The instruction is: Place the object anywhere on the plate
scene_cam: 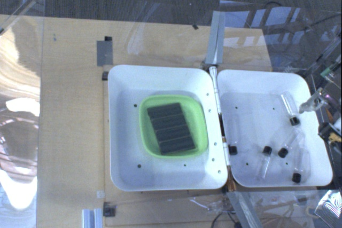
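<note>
A pale wooden bench (69,115) holds two white bins side by side. The left bin (120,131) has a green plate (147,136) in it. A dark block with ridges (171,128) lies flat in the middle of the plate, so I think the job looks done already. Its long side runs from the far edge of the plate toward the near edge, leaning a little to the right.

The right bin (251,88) has a few small clear tubes with black caps (288,109) scattered about.

At the right rim of that bin is a blurry pale shape that may be the pincer (312,104). I cannot tell if it is apart or together. The block lies well off to its left, across in the other bin; the tubes are much nearer.

There is no writing I can read.
</note>
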Controlling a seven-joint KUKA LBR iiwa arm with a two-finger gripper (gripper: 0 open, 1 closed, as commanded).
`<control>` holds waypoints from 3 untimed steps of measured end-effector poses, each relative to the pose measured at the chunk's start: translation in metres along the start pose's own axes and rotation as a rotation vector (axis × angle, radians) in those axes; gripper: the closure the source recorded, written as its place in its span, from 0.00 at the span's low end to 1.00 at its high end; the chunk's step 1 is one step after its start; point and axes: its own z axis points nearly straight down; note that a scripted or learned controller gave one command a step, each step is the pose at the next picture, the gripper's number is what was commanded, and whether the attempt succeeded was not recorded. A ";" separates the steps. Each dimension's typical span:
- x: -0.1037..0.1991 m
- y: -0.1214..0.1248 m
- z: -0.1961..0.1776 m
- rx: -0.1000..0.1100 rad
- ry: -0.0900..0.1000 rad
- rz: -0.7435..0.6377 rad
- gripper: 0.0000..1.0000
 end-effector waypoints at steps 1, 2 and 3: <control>-0.003 0.003 0.007 0.001 -0.001 -0.020 0.00; -0.004 0.003 0.000 0.000 -0.002 -0.063 0.00; -0.004 0.003 -0.007 -0.001 -0.002 -0.105 0.00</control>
